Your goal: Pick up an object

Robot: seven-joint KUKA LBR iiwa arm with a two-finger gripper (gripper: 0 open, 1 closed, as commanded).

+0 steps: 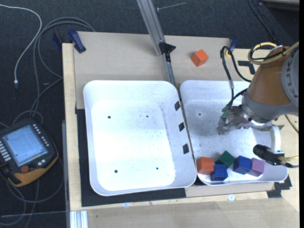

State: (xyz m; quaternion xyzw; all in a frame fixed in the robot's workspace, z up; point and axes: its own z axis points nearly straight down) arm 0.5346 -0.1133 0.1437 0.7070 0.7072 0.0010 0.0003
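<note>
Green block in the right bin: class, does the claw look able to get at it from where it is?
Probably yes. The claw hangs over bare bin floor just above the green block, with nothing between; blue blocks crowd its lower side.

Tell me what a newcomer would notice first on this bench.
The grey and orange arm reaches in from the right, its pincer poised over the right bin. A cluster of coloured blocks sits along that bin's near edge. A lone orange cube rests on the bench behind the bins.
</note>
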